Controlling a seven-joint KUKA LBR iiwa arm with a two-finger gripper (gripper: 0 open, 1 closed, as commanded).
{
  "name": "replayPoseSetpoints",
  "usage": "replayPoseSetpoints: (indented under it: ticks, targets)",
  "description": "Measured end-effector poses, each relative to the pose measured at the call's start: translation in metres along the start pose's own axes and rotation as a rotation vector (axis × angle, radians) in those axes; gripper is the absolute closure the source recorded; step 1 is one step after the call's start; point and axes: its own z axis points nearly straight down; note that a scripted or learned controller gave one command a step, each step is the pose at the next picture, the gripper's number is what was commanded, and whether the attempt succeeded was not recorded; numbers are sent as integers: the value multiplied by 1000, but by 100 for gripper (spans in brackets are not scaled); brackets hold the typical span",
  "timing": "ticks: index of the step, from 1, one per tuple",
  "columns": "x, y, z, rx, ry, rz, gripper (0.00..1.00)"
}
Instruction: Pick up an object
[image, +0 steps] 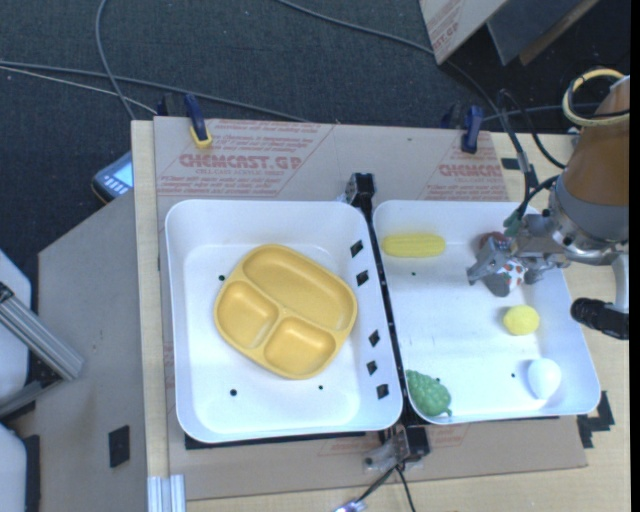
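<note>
- Nearest us in the camera view, at the front edge of the right bin (470, 410), we see a green bumpy object (429, 394) lying in the bin's front-left corner, close to the divider between the two bins.
- Beside it, toward the front-right corner of the same bin, we find a white egg-shaped object (543, 378).
- Just behind the white one sits a small yellow ball-like object (520, 320), apart from it.
- Farther back, near the divider, a yellow corn-cob shape (413, 245) lies lengthwise on the bin floor.
- We see the gripper (497, 272) low over the right bin's rear half, between the corn-cob shape and the yellow ball, reaching in on the grey arm (600, 190) from the right.
- We cannot tell how far its pincer is spread, nor whether anything sits inside it; a small red-and-white patch shows at its tip, too blurred to identify.
- Across the divider, the left bin (190, 330) holds a yellow compartment plate (285, 310), lying flat and turned at an angle.
</note>
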Motion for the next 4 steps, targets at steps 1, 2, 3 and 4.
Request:
replayPoseSetpoints:
  ticks: [1, 2, 3, 4]
  targets:
    - [0, 3, -7, -13, -2, -3, 0]
    - [10, 5, 42, -7, -1, -4, 0]
    - [15, 14, 96, -7, -1, -4, 0]
    - [15, 14, 129, -8, -1, -2, 0]
